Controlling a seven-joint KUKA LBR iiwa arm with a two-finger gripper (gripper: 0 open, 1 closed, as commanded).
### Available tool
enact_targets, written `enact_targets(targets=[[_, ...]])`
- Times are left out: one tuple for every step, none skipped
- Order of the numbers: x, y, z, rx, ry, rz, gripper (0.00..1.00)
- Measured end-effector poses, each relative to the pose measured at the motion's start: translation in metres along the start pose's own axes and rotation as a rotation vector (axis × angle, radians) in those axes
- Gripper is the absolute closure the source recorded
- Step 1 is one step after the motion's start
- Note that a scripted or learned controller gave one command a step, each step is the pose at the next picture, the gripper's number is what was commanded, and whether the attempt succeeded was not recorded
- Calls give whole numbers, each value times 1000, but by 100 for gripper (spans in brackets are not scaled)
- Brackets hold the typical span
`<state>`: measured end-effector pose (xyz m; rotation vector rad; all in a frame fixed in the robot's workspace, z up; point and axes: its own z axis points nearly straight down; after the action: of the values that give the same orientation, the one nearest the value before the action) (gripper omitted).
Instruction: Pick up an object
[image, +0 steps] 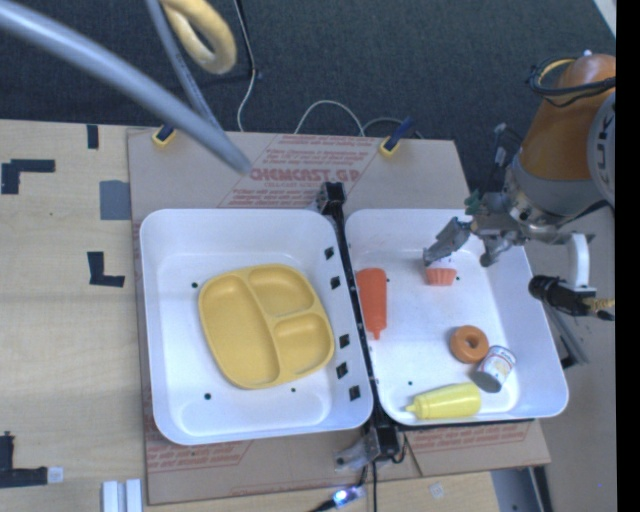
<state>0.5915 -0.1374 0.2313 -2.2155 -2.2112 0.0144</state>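
The right bin (530, 310) holds several small items. A small pink-orange piece (440, 274) lies near its far side. An orange carrot (372, 300) rests along the left wall. An orange donut (468, 344), a small grey can (494, 367) and a yellow squeeze bottle (445, 402) sit toward the near right. My gripper (466, 248) hangs over the bin's far right part, just above and right of the pink-orange piece. Its fingers are spread open with nothing between them.
The left bin (160, 300) holds a yellow divided plate (267, 325). A black divider (345, 300) runs between the two bins. The arm's orange band (565, 120) rises at the right. A grey pole (120, 75) crosses the upper left.
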Motion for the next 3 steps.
enact_targets(targets=[[0, 2, -7, -13, -2, -3, 0], [6, 9, 40, -9, -2, -4, 0], [3, 3, 103, -6, -1, -3, 0]])
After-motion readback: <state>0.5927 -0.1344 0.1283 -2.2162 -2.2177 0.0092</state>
